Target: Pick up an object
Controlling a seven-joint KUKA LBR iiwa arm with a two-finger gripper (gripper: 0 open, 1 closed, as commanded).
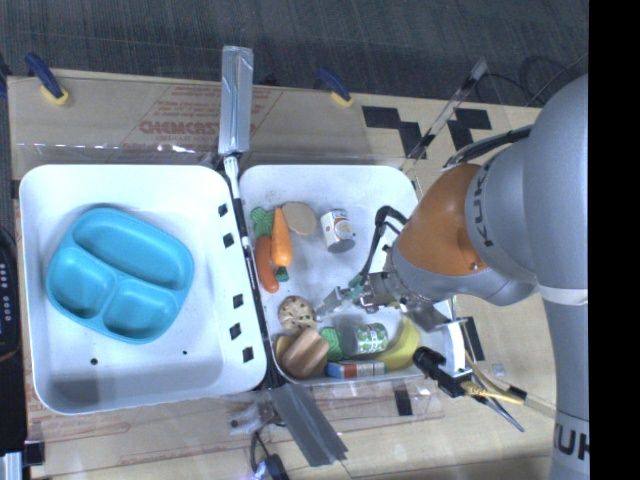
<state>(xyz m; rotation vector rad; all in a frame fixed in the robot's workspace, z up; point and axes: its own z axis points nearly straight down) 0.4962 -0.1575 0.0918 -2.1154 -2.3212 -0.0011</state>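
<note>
- The grey arm with the orange band (455, 230) reaches in from the right edge of the tabletop (120, 118) and bends over the right-hand shallow white bin (310, 183).
- The left-hand shallow white bin (40, 298) lies just beside the right one, their inner walls touching along a dark divider strip.
- A blue moulded plastic tray with three compartments (118, 273) lies in the left half of the left bin, turned at a slant.
- The metal two-finger gripper (352, 295) hangs low over the near half of the right bin, just above the heap of items; whether its jaws are released or clenched I cannot tell.
- A yellow banana (405, 346) lies at the near right corner of the right bin.
- An orange carrot (281, 238) lies beside the left wall of that bin, next to a second reddish carrot-like piece (266, 265).
- A green-labelled can (365, 340) lies on its side between the banana and a brown bread-like roll (305, 351).
- A small white can (337, 229) sits near the far middle of the bin, apart from the gripper.
- A tan flat round piece (298, 216) lies just left of it.
- A speckled round cookie (296, 313) lies by the left wall.
</note>
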